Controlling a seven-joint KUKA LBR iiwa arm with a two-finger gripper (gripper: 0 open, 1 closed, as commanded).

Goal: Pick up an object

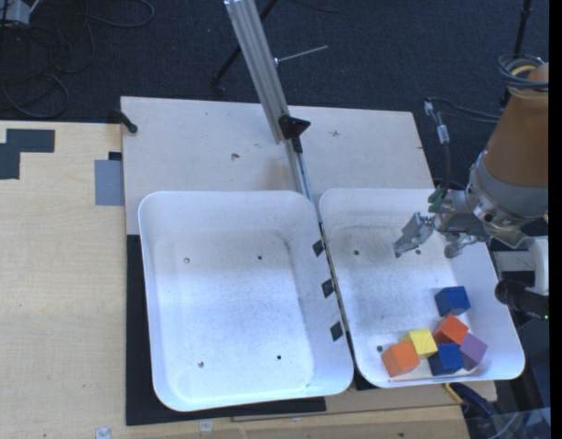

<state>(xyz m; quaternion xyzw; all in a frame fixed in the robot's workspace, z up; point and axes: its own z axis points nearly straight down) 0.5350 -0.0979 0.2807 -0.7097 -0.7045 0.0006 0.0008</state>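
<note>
two shallow white bins sit side by side on the table [208,144], and the fingers [434,236] hang over the right bin [372,282], in its upper half, toward the side the arm [519,154] reaches in from. one grey finger [412,236] sticks out to the left of the wrist and another part sits to its right; whether they are spread or closed i cannot tell from this slant. nothing shows between them.

six small blocks lie well below the fingers, bunched in the bin's lower right corner. nearest to the fingers is a blue block [452,299], a little apart from the rest. just below it is a red-orange block [451,328], with a yellow block [422,342] to its left and an orange block [400,358] further left and lower still. a second, darker blue block [446,360] rests below the red-orange one, and a purple block [473,348] touches the cluster on its right, against the bin's rim. the blocks in the cluster press close together; exact contacts between them are hard to make out.

the left bin [226,300] lies well to the left of the fingers, past a dividing rail with black clips [327,287]. a slanted metal bar [263,71] rises above and to the left of the fingers.
</note>
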